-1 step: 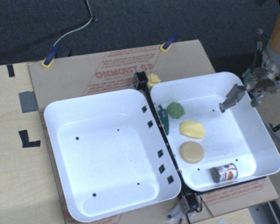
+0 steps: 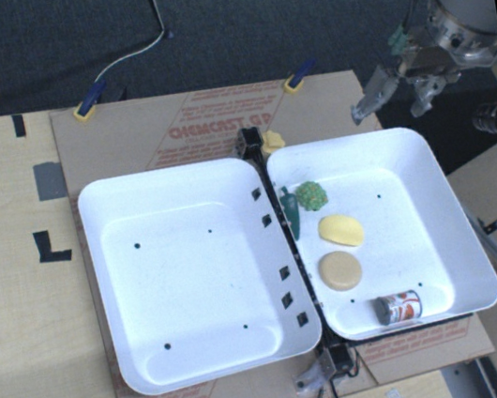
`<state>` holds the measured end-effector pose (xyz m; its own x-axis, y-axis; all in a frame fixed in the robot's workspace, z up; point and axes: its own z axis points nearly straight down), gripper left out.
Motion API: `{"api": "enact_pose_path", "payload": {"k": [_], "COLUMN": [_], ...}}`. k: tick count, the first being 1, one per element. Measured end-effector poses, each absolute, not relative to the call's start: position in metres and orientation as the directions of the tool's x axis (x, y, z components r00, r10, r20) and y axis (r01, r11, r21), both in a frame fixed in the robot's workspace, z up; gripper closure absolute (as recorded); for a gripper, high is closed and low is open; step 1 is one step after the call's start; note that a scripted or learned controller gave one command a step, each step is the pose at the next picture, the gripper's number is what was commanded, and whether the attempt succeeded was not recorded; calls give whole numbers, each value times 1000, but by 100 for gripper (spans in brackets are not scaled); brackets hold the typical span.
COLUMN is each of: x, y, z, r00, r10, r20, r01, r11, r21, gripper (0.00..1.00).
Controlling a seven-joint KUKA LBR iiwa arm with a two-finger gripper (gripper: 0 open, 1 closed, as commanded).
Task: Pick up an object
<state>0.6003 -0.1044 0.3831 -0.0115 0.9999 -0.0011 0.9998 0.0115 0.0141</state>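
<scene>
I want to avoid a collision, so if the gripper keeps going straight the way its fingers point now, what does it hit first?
The gripper hangs open above the right bin's far rim, pointing down and leftward. It would probably meet that rim or the cardboard sheet beside it first; depth is unclear.

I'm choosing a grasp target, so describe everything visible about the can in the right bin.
The can is a small cylinder lying on its side on the floor of the right bin, near that bin's front wall. Its label looks red and white, and its end facing the bin divider is dark grey, apparently metal. It lies roughly parallel to the front wall. Nothing touches it besides the bin; the round tan disc sits apart, up and to its left. The print is too small to read.
</scene>
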Motion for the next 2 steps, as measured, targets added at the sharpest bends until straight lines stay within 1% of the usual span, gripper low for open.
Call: {"api": "enact_pose_path", "payload": {"k": [1,2], "x": [597,586], "y": [-109,-114], "z": [386,546], "r00": [-4,-2], "r10": [1000,1000], "r20": [-1,-4], "r01": [1000,1000], "r11": [4,2], "r21": [0,19], "gripper": [100,100]}}
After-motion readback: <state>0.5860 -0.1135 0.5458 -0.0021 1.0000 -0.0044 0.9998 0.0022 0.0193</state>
